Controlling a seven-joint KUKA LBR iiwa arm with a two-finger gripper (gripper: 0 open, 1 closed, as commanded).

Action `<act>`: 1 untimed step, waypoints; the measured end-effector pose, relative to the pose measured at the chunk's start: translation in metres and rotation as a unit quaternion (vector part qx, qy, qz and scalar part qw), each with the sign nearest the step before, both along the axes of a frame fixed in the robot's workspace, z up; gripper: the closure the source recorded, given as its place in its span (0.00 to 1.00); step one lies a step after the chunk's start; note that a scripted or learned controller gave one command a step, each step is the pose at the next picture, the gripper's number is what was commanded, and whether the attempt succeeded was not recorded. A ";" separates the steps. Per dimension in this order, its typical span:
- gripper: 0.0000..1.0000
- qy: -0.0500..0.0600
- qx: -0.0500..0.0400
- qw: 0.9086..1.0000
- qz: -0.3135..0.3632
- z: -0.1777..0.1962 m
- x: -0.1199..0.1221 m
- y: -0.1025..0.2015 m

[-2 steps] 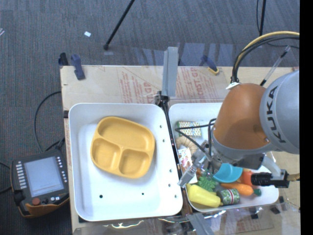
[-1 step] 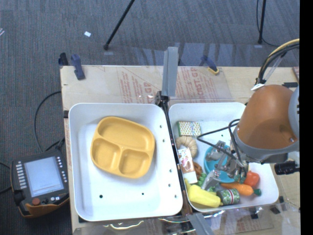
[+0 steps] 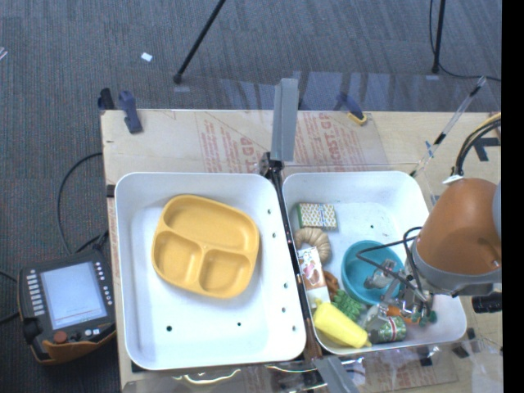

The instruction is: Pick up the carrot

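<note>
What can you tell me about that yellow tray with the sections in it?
The yellow tray is a rounded-square dish, plastic by the look of it, moulded into three compartments: one long one along its far side and two smaller ones nearer the camera. It lies flat, turned slightly askew, in the left white bin. It sits toward that bin's far half, apart from the walls. Nothing lies in its compartments, and nothing but the bin floor touches it.

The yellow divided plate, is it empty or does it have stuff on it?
Empty. The yellow divided plate lies in the left bin, and all three compartments show bare yellow.
</note>
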State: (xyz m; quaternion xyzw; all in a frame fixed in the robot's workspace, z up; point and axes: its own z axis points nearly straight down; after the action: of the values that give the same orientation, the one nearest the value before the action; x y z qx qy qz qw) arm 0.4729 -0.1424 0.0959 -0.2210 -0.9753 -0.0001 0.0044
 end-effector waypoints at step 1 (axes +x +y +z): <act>1.00 -0.003 0.000 1.000 0.002 0.012 0.003 0.001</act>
State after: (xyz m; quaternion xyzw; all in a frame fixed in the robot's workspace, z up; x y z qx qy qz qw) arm 0.4756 -0.1418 0.1077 -0.2194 -0.9756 -0.0010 0.0014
